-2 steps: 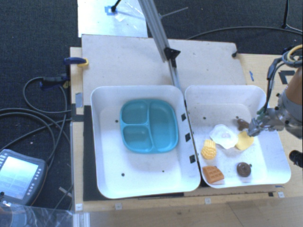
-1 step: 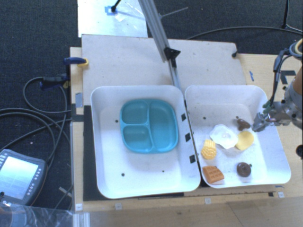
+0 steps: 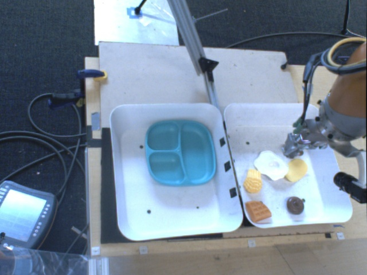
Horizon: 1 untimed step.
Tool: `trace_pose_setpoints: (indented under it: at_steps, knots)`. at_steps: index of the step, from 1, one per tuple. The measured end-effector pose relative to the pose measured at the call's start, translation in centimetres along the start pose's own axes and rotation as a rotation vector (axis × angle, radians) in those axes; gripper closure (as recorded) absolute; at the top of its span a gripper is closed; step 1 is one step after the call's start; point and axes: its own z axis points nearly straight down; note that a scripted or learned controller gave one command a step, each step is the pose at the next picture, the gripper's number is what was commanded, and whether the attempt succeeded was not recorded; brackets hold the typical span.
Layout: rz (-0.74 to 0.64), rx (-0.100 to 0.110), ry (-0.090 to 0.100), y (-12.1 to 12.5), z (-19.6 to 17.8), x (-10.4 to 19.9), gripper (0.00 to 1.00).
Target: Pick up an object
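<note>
Fixed overhead slant, seemingly mid-height, over both bins [image 3: 123, 153].

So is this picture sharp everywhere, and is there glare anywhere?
In the camera view, the blue tray and toy foods are fairly crisp with soft shadows; the gripper looks slightly blurred; the handheld screen at lower left is washed out by glare, and the white bins look bright.

Blue three-compartment tray [image 3: 180, 153] in left bin [image 3: 129, 208]. Pendant with lit screen [image 3: 23, 208] on dark floor, near left, black cables [image 3: 43, 136] beside it. Blue-handled clamp [image 3: 92, 74] at bench's far-left edge. Slanted metal pole [image 3: 186, 24], far centre.
</note>
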Motion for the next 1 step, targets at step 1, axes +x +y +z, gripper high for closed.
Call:
trace_pose_setpoints:
  at_steps: [1]
  knots:
    - [0.000,0.002,0.001,0.91,-0.23,5.47,1.00]
